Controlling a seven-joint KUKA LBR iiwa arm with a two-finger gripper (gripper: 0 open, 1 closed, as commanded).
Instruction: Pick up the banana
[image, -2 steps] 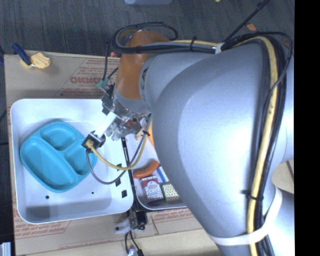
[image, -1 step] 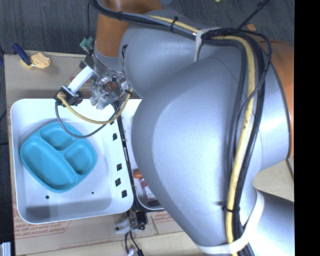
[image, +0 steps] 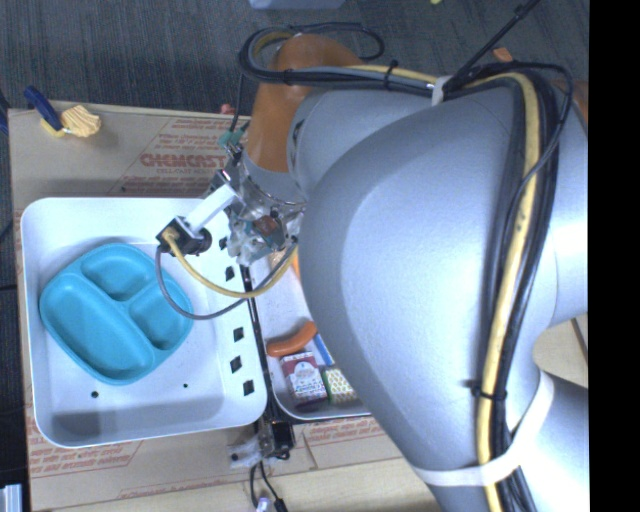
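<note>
Two white bins sit side by side on the counter (image: 120, 140). The left bin (image: 60, 400) holds one blue divided plate (image: 112, 310). The right bin (image: 300, 410), largely covered by the grey arm (image: 420, 280), shows one orange-red sausage-like item (image: 292, 340) and two small packets (image: 315, 382). No banana can be made out (perhaps hidden under the arm). The jaws (image: 255, 235) hang near the divide between the bins; whether they are open or closed cannot be told.

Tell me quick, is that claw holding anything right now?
Gripper: cannot be told; it hangs over the divide between the two bins, with nothing visibly held.
</note>
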